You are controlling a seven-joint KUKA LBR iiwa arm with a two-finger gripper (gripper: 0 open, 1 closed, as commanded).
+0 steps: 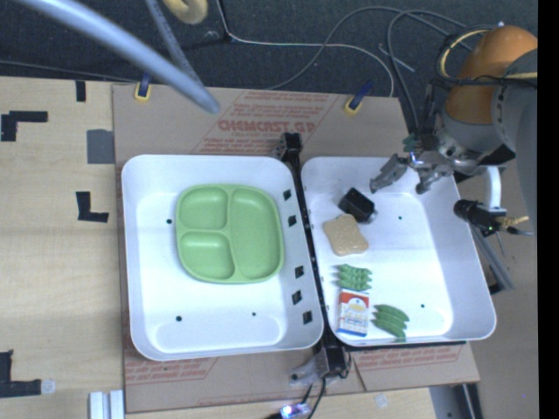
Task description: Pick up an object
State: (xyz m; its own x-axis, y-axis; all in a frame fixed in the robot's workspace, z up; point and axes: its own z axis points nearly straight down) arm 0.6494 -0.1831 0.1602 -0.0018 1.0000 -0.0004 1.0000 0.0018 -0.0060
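In the right bin lie a small black block, a tan bread slice, a green pea-pod cluster, a red and white carton and another green pea pod. My gripper hangs over the bin's back right part, fingers spread open with nothing between them. It is to the right of the black block and apart from it.
The left bin holds a green divided plate. A black divider with clips runs between the bins. Cables trail over the dark area behind the bench. A grey pole crosses the top left.
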